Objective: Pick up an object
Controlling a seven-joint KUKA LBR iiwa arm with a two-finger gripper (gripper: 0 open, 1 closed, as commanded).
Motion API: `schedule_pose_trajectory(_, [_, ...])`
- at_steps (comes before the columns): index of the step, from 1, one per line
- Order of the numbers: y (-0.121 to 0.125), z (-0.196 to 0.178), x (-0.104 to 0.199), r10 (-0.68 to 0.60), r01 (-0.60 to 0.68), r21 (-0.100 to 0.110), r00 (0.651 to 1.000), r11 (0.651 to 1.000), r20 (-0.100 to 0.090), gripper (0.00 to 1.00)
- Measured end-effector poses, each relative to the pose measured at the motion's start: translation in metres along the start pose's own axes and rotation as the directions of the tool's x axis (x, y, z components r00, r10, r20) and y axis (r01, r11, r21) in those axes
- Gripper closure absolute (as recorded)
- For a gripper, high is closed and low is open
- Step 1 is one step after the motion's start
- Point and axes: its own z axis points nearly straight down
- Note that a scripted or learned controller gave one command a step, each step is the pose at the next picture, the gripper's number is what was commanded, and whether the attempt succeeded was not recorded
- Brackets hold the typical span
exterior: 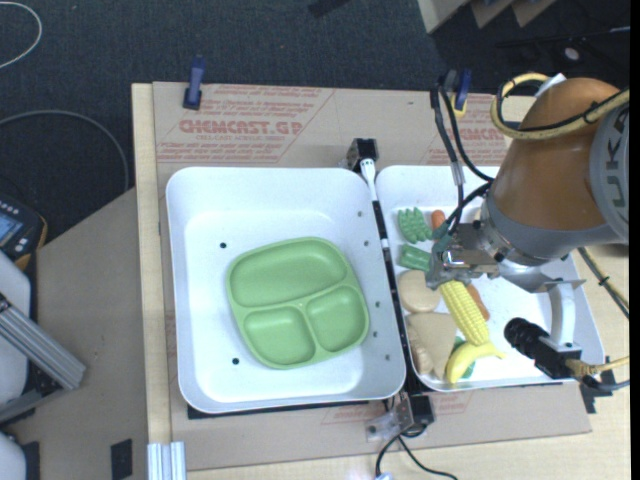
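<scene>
The right bin (580, 313) holds several toy foods. A yellow corn cob (466, 313) lies in its middle, with a yellow banana (466, 360) just in front of it. A ridged green piece (411, 222) and a small orange piece (438, 218) lie toward the back left. A flatter green piece (414, 258) sits beside them, and pale beige pieces (419, 295) rest along the left wall. My gripper (455, 259) hangs low over the bin, right above the back end of the corn and next to the flat green piece. The arm's grey and orange body hides the bin's back right part.
The left bin (200, 218) holds a green divided plate (297, 299). A black bar (380, 228) runs between the two bins. A black cylindrical part (534, 347) juts out at the right bin's front right. Cables (450, 138) hang by the arm.
</scene>
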Motion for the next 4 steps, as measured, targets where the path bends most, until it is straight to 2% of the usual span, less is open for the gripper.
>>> schedule_pose_trajectory(1, [-0.002,0.059,0.064,-0.005,0.005,0.010,1.000,1.000,-0.003,1.00])
schedule_pose_trajectory(2, [0.024,-0.115,0.110,-0.009,0.009,-0.018,1.000,1.000,-0.006,1.00])
schedule_pose_trajectory(3, [-0.001,-0.128,0.103,-0.002,0.002,-0.001,1.000,1.000,-0.001,1.00])
schedule_pose_trajectory(4, [0.000,-0.122,0.020,0.008,-0.008,0.004,1.000,1.000,0.001,1.00])
